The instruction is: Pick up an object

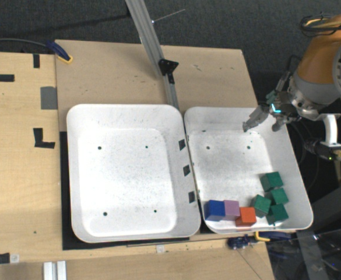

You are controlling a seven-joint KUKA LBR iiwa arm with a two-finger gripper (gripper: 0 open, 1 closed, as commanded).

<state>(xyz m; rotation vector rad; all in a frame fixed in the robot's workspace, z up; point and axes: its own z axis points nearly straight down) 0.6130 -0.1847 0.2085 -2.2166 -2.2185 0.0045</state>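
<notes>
The end effector (263, 120) hangs over the upper right corner of the right bin (228, 156), reaching in from the right on the grey arm with its orange band (319, 60). Two dark fingers (253, 121) point down and to the left toward the bin's far rim, with a small teal light just behind them; they stand somewhat apart and nothing sits between them, so it holds no object. The blocks all lie along the near edge of the right bin, well apart from the end effector: a blue block (215, 209) touches a purple block (231, 207), an orange block (247, 216) sits just beside that, and a cluster of green blocks (273, 198) is piled in the near right corner. The left bin (123, 174) lies beside it on the wooden worktop (112, 69), showing small dark dots on its floor. A slanted metal rail (144, 22) crosses the worktop's far side above the gap between the bins
</notes>
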